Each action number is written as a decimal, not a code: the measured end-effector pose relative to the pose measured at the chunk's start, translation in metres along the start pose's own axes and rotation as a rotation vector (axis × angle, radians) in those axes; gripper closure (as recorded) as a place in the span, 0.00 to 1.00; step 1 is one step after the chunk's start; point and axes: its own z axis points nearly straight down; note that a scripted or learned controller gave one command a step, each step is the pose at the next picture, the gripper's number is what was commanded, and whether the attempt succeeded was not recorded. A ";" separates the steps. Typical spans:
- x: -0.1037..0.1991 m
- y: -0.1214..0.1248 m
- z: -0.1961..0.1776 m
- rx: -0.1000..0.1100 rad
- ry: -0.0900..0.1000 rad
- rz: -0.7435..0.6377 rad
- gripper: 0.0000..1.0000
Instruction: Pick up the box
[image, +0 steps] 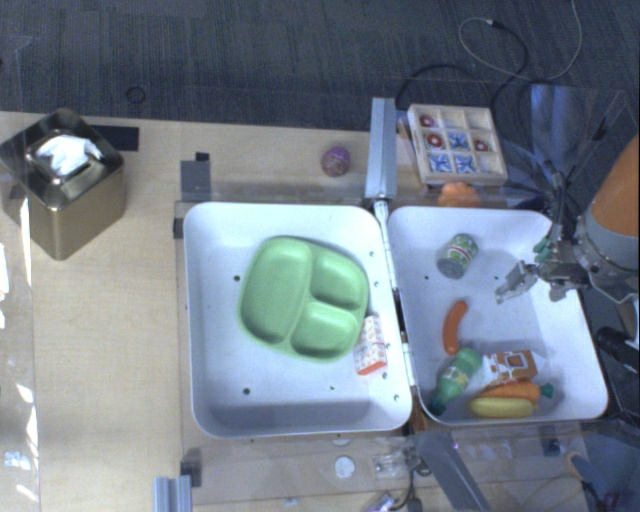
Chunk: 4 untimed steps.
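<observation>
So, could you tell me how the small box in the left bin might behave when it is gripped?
The box looks like thin printed carton, so probably light and crushable. It lies flat between the green tray and the bin wall, so it should slide rather than roll.

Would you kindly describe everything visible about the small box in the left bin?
The box is a small white carton with red-orange print, apparently cardboard. It lies in the left bin, tilted, against the lower right edge of the green divided plate, near the bin's right wall. Its print is too small to read.
</observation>
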 end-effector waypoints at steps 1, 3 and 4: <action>0.011 0.050 -0.006 -0.003 -0.001 0.000 0.00; 0.036 0.101 0.108 -0.006 -0.002 -0.272 0.00; 0.075 0.129 0.082 -0.006 -0.001 -0.187 0.00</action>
